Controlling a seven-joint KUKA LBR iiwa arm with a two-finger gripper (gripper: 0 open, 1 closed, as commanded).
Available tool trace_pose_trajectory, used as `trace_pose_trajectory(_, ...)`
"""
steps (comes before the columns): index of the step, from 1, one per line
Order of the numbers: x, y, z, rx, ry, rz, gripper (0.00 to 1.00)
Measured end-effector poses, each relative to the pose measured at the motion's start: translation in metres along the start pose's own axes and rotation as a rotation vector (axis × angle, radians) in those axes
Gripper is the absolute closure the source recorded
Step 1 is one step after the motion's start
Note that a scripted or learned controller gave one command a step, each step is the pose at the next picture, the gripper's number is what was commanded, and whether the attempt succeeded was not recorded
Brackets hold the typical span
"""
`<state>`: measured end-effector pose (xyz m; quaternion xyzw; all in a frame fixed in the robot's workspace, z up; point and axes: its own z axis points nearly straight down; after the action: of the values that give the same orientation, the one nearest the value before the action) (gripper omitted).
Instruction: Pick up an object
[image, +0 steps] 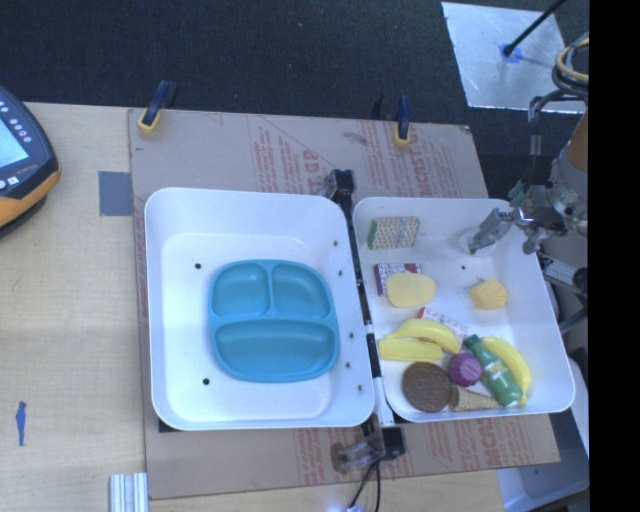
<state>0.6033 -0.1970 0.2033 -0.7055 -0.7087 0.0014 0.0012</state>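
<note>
At the right edge of your view, the arm (565, 185) reaches in low over the far right corner of the right bin (545, 300). You see little of it: grey wrist hardware and cabling near the bin's rim, with the gripper (487, 234) stretched leftward from that and pointing down toward the bin floor. Its tip hangs above bare white floor, right of the sponge (393, 232) and above the small yellow block (489, 294). You cannot tell how far the fingers are spread; they blur into one grey shape, and nothing is visibly held between them.

Your candidates for picking all lie in the right bin. The sponge sits near the far left corner, with a red-and-white packet (396, 271) just below it and a pale yellow lump (411, 290) touching that packet. Nearer you, two bananas (418, 340) lie side by side against the left wall, a brown disc (428, 386) below them, then a purple ball (464, 369), a green bottle (496, 373) and a third banana (511, 362) packed close together.

The left bin (175, 300) holds a blue divided plate (273, 321), lying flat near its middle.
</note>
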Motion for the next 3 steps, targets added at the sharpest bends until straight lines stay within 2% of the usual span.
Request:
trace_pose_trajectory(1,0.062,-0.032,0.056,0.008,0.004,-0.005,0.0)
trace_pose_trajectory(2,0.105,-0.018,0.111,0.001,0.001,-0.005,0.0)
trace_pose_trajectory(3,0.1,-0.015,0.094,-0.012,-0.004,0.0,1.0)
